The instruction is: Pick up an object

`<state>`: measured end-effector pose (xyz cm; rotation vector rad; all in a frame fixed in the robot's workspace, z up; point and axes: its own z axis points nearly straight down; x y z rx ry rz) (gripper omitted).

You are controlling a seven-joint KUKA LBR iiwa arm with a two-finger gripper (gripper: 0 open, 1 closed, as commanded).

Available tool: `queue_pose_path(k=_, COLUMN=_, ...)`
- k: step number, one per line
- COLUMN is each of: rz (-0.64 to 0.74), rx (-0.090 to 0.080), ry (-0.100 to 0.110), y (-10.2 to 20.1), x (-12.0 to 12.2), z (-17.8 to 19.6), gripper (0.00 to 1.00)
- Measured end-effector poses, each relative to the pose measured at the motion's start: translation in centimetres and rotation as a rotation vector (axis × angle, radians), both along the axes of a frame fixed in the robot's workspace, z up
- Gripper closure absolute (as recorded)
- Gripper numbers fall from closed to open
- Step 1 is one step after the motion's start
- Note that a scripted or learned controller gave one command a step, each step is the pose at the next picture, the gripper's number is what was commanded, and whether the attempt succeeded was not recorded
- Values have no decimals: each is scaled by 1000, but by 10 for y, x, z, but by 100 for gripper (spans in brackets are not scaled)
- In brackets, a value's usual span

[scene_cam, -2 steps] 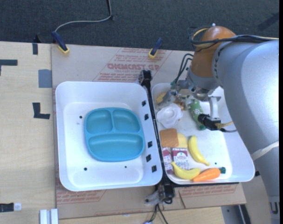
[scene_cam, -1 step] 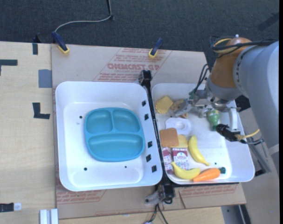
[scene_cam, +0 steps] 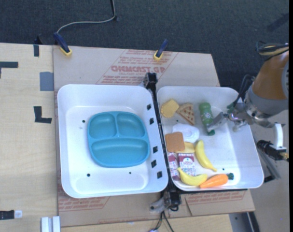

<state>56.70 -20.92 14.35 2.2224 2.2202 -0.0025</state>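
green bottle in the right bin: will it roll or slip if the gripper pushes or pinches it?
The small green plastic bottle looks round-bodied and appears to lie on its side on the white right bin's floor, so a side push would probably roll it. Its smooth surface may slip in a pinch. Likely light and stiff, judging by its look.

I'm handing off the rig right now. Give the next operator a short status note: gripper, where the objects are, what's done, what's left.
Gripper: low in the right bin, beside the green bottle; finger state unclear.
Objects: all in the right bin, including two bananas, carrot, waffle. Blue divided plate sits in the left bin.
Done: nothing visibly lifted.
Left: grasp and raise one object.
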Motion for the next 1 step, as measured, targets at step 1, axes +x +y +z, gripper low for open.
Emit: queue_pose_path(k=1, rz=3, rx=0, ry=-5, y=33, x=47, z=-57, gripper=0)
